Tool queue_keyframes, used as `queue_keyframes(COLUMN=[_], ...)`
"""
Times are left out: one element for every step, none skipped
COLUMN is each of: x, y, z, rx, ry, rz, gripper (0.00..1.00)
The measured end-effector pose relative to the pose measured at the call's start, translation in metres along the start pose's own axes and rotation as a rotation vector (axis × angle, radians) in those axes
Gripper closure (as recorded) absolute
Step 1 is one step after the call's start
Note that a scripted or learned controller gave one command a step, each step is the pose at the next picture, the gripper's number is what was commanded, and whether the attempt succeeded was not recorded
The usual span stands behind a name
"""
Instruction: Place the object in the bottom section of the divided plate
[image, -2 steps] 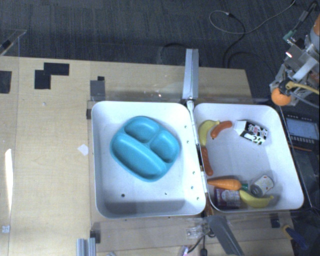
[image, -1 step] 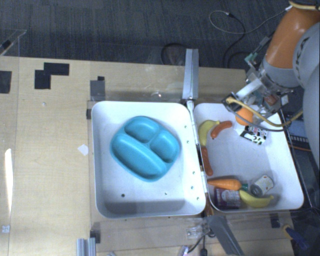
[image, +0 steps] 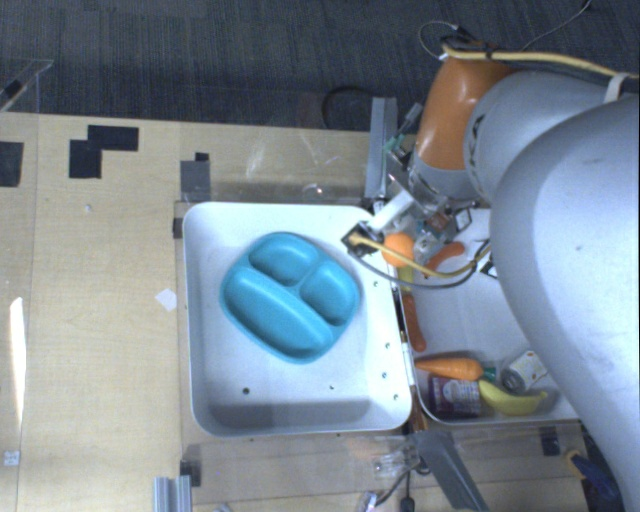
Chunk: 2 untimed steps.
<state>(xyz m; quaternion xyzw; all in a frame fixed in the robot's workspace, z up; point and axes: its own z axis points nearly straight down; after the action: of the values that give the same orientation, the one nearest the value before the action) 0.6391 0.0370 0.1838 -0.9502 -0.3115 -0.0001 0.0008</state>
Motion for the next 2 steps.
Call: queue_keyframes(x=[0.039, 0.082], y=[-0.029, -0.078], z=[0.052, 0.012], rx=[-0.001, -0.001], ry=[0.008, 0.006], rz=[0.025, 0.199], gripper=[1.00, 1.00])
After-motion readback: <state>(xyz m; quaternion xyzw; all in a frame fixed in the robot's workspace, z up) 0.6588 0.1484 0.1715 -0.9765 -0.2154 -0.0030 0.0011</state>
